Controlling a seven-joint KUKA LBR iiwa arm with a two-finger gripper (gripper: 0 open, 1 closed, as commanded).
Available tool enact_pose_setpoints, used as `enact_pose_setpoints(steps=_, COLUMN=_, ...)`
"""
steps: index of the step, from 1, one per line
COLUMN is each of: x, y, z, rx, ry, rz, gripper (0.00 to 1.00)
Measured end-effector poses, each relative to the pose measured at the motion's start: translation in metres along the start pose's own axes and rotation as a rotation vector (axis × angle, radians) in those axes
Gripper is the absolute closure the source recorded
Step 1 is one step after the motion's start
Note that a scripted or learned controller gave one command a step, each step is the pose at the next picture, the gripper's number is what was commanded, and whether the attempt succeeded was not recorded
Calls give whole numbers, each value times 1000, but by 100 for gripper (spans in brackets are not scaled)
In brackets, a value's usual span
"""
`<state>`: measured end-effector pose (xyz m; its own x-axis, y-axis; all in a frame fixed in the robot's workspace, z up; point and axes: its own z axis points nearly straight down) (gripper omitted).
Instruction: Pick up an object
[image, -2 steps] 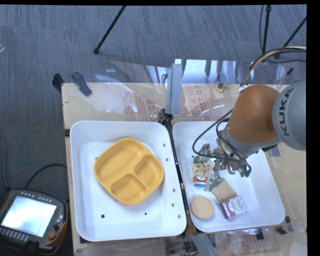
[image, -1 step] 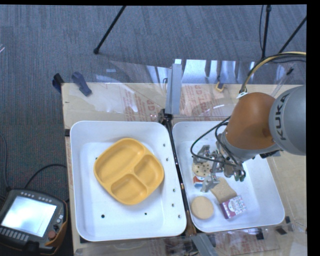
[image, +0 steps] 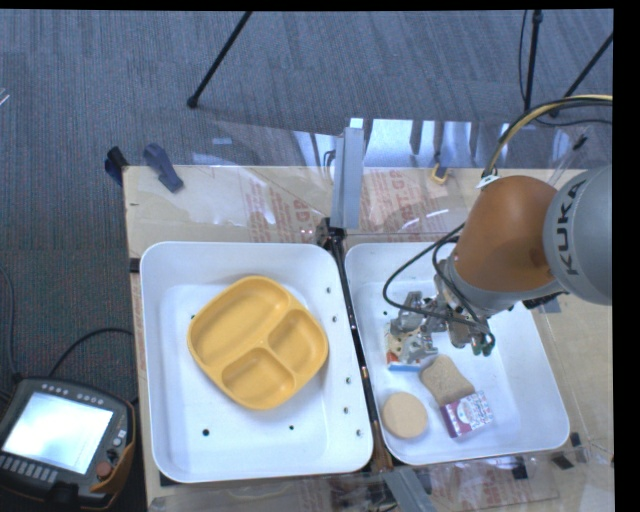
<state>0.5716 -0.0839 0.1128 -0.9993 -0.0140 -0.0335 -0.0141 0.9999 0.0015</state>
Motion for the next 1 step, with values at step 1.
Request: enact_pose_setpoints(steps=1, x=28, y=79, z=-80, rx=-1, ry=24, rz=23, gripper=100)
